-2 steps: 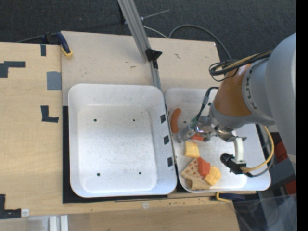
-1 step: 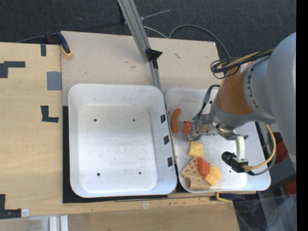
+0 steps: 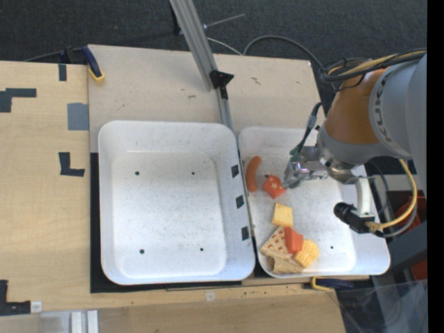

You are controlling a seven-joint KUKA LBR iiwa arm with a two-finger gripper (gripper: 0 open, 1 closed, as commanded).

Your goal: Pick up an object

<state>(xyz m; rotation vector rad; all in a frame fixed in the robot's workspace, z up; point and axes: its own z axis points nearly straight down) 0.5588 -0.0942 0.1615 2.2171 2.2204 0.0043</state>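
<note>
Overhead, from the single camera view, you see two white bins side by side on the bench: the left bin (image 3: 166,200) and the right bin (image 3: 333,255). Your arm (image 3: 374,116), grey with its orange band, reaches in from the right and hangs over the upper middle of the right bin.

The gripper (image 3: 295,175) sits low over that bin, just right of a small red block (image 3: 273,186); you cannot tell whether it touches the block, and you cannot tell whether its tips are apart or together, since they are dark and blurred against the body.

Left of the block, an orange sausage-shaped piece (image 3: 252,173) lies along the bin's left wall. Below the block rests a yellow cube (image 3: 282,216). Near the bin's lower left corner a cluster sits touching: a tan waffle piece (image 3: 276,245), a red piece (image 3: 293,240) and a yellow-orange piece (image 3: 306,253)

A metal rail (image 3: 198,40) slants down from the top toward the gap between the bins
</note>
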